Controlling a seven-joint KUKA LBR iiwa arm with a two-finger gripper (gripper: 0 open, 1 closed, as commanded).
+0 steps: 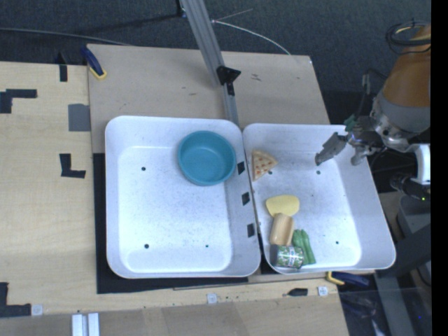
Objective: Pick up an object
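Observation:
My gripper (339, 158) hangs over the upper right part of the right bin (350, 208), open, with nothing between its fingers. In that bin lie a tan waffle-like wedge (263, 163) by the left wall, a yellow piece (282, 204), a tan cylinder (281, 228), a green pod-shaped toy (304, 245) and a small shiny can (288, 258) at the front. The gripper is to the right of the wedge and well above the other items. A blue bowl (206, 157) sits at the back of the left bin (154, 215).
A grey metal pole (210, 40) slants down to the bins' shared back edge. The arm's orange band (409, 75) sits past the right bin's rim. Dark tape marks (68, 165) dot the wooden bench at left.

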